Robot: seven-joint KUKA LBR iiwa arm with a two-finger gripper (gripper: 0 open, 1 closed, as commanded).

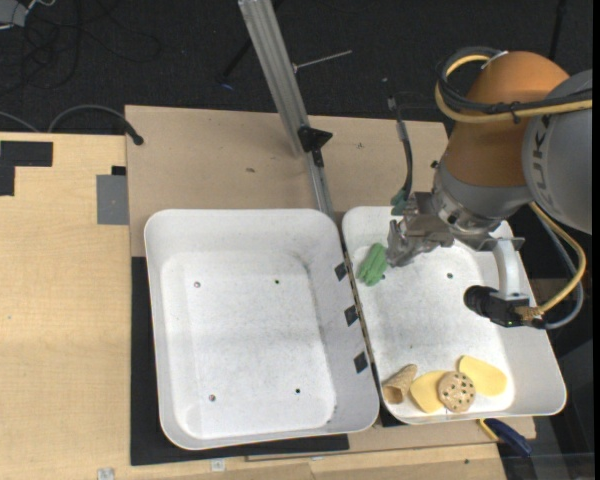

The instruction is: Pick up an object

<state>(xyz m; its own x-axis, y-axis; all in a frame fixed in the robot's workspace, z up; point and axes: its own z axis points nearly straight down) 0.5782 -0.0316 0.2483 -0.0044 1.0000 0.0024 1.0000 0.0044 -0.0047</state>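
One green object (pixel 372 265) sits pinched in the gripper (pixel 390 255); three tan pieces (pixel 443 386) lie below.

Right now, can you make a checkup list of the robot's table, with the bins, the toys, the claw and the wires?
Surface: tan bench bearing two shallow white bins, left bin and right bin, side by side.
Job's things: green piece at the right bin's upper left; tan piece, round holed cracker-like piece and yellow piece along its near edge.
Clutter: nothing seen.
Claw: claw low over the right bin, right beside the green piece; a hold on it cannot be told.
Cables: yellow cable and black cable on the arm.
Surroundings: metal rail slanting behind the bins; dark floor.
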